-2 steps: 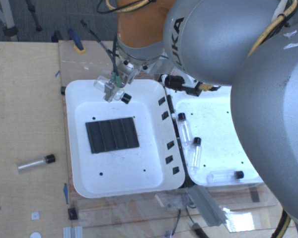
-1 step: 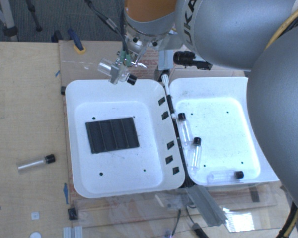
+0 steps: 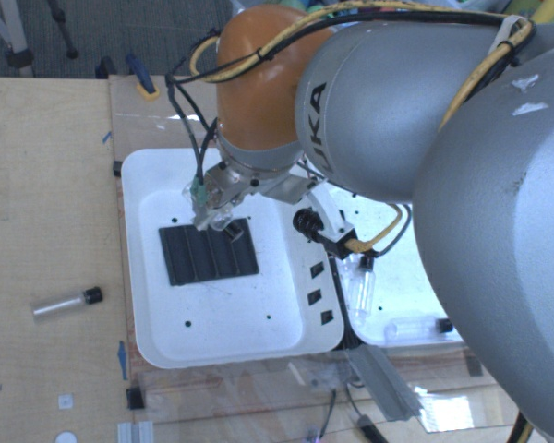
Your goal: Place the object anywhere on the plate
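A black ribbed plate (image 3: 208, 254) lies flat in the left white bin (image 3: 166, 340). My gripper (image 3: 218, 216) hangs over the plate's far edge, close to or touching it, under the orange band of the arm. A small dark piece (image 3: 234, 233) shows at the gripper's tip, and I cannot tell what it is. Two clear tubes lie in the right bin (image 3: 397, 257): one (image 3: 362, 287) near its left wall and one with a black cap (image 3: 419, 328) at its front edge.
Another clear tube with a black cap (image 3: 66, 302) lies on the wooden bench left of the bins. The arm's big grey body covers most of the right bin. Black clips (image 3: 319, 295) sit on the rim between the bins.
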`<state>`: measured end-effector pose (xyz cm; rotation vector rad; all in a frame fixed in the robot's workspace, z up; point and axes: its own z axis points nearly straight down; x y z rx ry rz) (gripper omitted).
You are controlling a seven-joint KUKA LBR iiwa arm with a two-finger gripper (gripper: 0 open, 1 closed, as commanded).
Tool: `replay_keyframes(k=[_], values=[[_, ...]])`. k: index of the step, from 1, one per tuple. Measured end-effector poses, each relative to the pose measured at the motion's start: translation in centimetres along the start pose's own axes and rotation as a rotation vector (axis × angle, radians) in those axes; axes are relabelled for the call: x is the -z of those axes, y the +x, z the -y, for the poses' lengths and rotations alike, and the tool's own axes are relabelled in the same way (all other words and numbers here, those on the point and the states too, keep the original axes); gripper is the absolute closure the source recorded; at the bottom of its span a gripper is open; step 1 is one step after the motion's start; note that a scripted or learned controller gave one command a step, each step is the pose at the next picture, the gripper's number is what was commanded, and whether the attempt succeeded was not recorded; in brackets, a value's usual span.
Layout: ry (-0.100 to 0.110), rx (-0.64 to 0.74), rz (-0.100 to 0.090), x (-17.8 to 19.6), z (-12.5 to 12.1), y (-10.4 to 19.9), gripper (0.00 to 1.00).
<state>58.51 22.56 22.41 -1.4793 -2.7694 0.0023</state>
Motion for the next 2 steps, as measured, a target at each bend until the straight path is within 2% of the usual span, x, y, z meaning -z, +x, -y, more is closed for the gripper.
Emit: replay_keyframes(k=[1, 2], values=[[-0.004, 0.281, 0.003, 9.0, -0.2, -1.0, 1.0], [-0.008, 0.645, 0.006, 10.8, -5.4, -5.2, 1.0]])
